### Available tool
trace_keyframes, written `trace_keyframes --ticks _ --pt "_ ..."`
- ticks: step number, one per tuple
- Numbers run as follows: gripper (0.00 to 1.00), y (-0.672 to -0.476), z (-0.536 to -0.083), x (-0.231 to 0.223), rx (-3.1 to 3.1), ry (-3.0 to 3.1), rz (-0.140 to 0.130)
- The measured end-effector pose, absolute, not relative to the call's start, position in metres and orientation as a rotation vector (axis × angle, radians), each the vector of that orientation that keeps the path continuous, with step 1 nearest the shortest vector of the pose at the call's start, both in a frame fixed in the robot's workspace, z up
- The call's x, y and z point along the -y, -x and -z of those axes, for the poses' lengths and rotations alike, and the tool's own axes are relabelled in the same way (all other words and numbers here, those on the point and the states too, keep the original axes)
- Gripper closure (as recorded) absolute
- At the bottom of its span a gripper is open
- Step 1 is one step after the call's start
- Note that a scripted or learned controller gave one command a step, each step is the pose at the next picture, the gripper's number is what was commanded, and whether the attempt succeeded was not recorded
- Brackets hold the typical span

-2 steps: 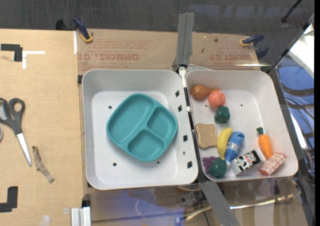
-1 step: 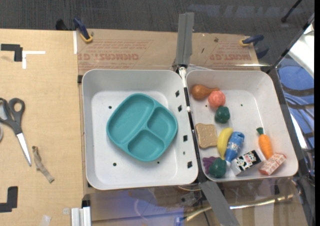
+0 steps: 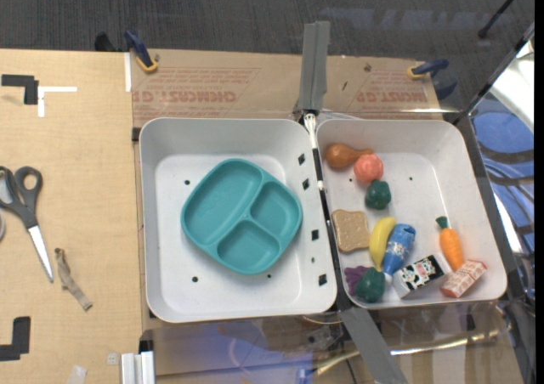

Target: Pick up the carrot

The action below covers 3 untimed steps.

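From my feed I see the brown cardboard-covered desk [image 3: 68,204] carrying two shallow white plastic bins side by side. The left white bin [image 3: 161,204] holds a teal three-compartment plastic plate [image 3: 242,216], lying flat near its centre. The right white bin [image 3: 442,161] holds the toy food. The small orange toy carrot with a green top [image 3: 450,244] lies near that bin's right wall, its long axis running nearly up and down my view, green top toward the far side, orange tip pointing toward the near edge. Just below its tip sits a red-and-white wrapped snack packet [image 3: 462,279], and beside that a black-and-white milk carton [image 3: 422,273]. A blue bottle [image 3: 398,248] and a yellow banana [image 3: 380,240] lie to the carrot's left, well apart from it. I cannot tell the end effector's state.
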<state>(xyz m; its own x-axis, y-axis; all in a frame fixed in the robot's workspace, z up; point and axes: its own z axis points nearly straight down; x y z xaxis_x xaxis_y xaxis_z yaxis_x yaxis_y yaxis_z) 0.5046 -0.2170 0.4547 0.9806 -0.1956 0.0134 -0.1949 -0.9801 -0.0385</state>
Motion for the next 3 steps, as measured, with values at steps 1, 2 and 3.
trace_keyframes --ticks 1,2,3 --pt "1.00 -0.507 -0.464 0.215 -0.301 3.078 0.038" --pt "1.00 -0.510 -0.473 0.214 -0.298 3.065 0.049" --pt "1.00 -0.512 -0.482 0.213 -0.296 3.053 0.061"
